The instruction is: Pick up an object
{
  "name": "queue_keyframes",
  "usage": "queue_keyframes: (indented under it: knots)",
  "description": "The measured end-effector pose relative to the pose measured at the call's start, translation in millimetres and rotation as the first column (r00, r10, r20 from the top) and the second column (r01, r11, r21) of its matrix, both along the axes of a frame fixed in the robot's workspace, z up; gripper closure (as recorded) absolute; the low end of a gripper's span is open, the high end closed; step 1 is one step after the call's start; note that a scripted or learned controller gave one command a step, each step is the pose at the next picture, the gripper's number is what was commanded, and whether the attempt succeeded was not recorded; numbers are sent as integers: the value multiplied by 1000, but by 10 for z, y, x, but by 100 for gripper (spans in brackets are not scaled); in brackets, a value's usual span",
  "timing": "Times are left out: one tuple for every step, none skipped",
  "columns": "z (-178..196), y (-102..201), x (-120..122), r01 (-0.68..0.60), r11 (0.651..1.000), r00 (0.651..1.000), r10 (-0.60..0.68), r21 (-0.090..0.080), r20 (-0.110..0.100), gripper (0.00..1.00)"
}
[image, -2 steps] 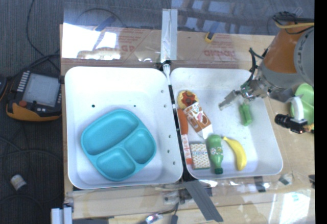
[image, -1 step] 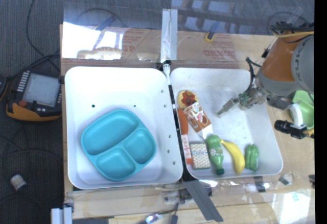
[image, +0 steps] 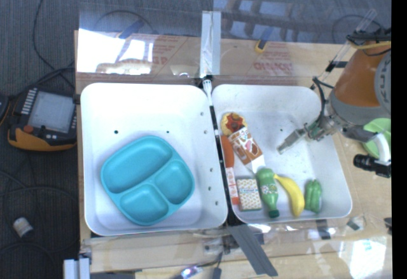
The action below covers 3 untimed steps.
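We see the gripper (image: 286,143) low over bare floor in the right bin (image: 331,163), its state impossible to tell at this size. The toys lie along the bin's near and left sides. We would choose the yellow banana (image: 291,194), lying between the green bottle (image: 268,190) and green pepper (image: 313,195), and close across its narrow middle.

blue divided plate (image: 147,179), teach pendant (image: 42,119)

Bright, slightly soft view; glare on the clear panels (image: 140,49) behind.
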State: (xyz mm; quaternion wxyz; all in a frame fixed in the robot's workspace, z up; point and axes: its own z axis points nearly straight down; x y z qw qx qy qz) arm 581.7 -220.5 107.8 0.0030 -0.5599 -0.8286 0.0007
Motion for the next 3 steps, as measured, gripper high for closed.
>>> queue_keyframes:
  knots:
    - [-135,384,-69,-205,979,979,205,0,1,0]
    - [779,781,-953,-392,920,920,392,-2,7,0]
    - [-177,588,-933,-310,951,950,310,-10,18,0]
